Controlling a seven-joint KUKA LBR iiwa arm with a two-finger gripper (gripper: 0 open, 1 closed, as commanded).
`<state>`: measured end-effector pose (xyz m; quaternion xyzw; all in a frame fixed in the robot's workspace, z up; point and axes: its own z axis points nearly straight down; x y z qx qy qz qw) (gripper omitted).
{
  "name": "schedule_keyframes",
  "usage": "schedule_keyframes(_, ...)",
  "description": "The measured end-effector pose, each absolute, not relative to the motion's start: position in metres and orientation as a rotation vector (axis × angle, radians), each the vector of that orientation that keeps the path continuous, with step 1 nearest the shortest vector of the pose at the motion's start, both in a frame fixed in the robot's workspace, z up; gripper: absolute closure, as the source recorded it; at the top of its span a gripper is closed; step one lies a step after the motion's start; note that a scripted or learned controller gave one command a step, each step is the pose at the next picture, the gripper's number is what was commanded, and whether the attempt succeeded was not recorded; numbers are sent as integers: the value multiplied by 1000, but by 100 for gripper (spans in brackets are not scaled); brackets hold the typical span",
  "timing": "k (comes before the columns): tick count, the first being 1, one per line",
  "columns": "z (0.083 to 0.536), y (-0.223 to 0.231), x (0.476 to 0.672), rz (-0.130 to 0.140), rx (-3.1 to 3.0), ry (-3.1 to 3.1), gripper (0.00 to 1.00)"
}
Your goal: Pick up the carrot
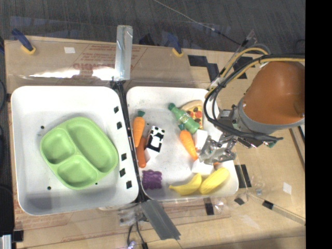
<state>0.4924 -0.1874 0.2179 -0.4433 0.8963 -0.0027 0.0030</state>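
The arm is cut off at the right edge; its wrist perhaps hides the bin's corner.

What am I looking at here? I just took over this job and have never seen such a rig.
You are looking down at a slant from one fixed camera above a bench. The grey machine with the orange band is a robot arm reaching in from the right; its gripper hangs over the right side of the right bin.

Two shallow white bins sit side by side. The left bin holds a green plate with three compartments. The right bin holds toy food: a carrot close to the gripper, a second carrot along the left wall, a green bottle, a pizza slice, purple grapes, a banana, a lemon and a black-and-white block.

I cannot see anything held.
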Motion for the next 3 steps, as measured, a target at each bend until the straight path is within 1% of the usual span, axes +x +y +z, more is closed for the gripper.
schedule_keyframes(1, 96, -136, 521, 13, -1950, 2466, 100)
schedule_keyframes(2, 218, -160, 519, -12, -1699, 2635, 100)
schedule_keyframes(3, 225, -158, 519, -5, -1708, 2631, 100)
